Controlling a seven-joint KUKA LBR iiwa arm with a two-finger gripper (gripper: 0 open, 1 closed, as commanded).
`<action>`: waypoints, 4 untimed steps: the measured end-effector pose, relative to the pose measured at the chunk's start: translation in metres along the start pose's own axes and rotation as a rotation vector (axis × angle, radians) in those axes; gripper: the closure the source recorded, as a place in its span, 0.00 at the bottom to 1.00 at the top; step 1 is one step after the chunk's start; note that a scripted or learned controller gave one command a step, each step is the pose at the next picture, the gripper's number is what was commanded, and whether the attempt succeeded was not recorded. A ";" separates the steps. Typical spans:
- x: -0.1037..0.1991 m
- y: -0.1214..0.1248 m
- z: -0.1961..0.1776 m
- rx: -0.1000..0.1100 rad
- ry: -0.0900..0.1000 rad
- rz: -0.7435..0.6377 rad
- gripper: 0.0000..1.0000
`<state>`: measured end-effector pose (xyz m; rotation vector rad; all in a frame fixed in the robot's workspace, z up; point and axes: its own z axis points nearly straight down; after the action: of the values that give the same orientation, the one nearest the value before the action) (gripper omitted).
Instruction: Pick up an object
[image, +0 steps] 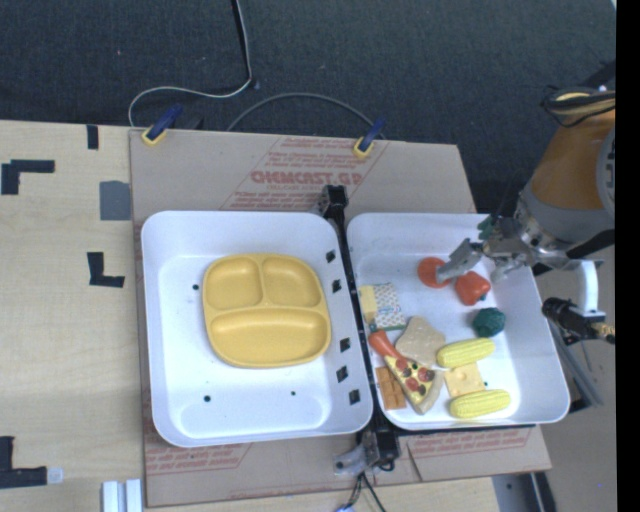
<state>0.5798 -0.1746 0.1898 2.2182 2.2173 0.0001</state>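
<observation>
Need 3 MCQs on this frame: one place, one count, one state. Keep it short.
1. Where is the yellow divided plate?
A. left bin
B. right bin
C. on the cardboard

2. How many corn cobs lie in the right bin?
A. one
B. two
C. four

3. How does the plate sit?
A. flat, compartments facing up
B. flipped over
C. leaning on the bin wall

Answers:
1 A: it rests in the left bin.
2 B: one cob sits above the other.
3 A: its three compartments are visible from above.

The end effector is over the right bin by the red items.
</observation>
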 end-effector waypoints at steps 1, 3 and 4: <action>0.025 0.024 0.108 -0.002 -0.002 -0.003 0.00; 0.031 0.091 0.104 -0.001 0.003 -0.008 0.00; 0.027 0.090 0.093 -0.002 0.000 -0.004 1.00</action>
<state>0.6699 -0.1483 0.0970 2.2129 2.2211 0.0019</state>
